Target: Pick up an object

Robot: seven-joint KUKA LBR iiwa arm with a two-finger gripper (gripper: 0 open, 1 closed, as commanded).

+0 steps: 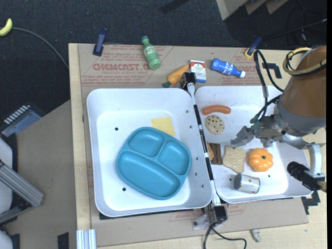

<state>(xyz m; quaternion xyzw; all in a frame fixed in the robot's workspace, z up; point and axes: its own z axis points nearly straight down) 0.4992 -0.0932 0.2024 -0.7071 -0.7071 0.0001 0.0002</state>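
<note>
2 white bins sit side by side on the table [129, 61]. The left bin [98, 139] holds a blue divided plate [153, 162] and a yellow cheese slice [164, 124] by its far edge. The right bin [275, 188] holds the pickable things: a sausage [216, 109] and cookie [213, 123] near its far left corner, a bread slice [234, 160], an orange pumpkin [260, 160] and a grey can [246, 183] toward its near edge.

The end effector [254, 134] hangs over the middle of the right bin, just beyond the pumpkin and bread. The risk I see: those 2 lie just beside each other, so a descent between them could nudge both and grip neither, and the round pumpkin may roll off a pinch.

Whether it is released or clenched, I cannot tell; nothing is visibly grasped.
</note>
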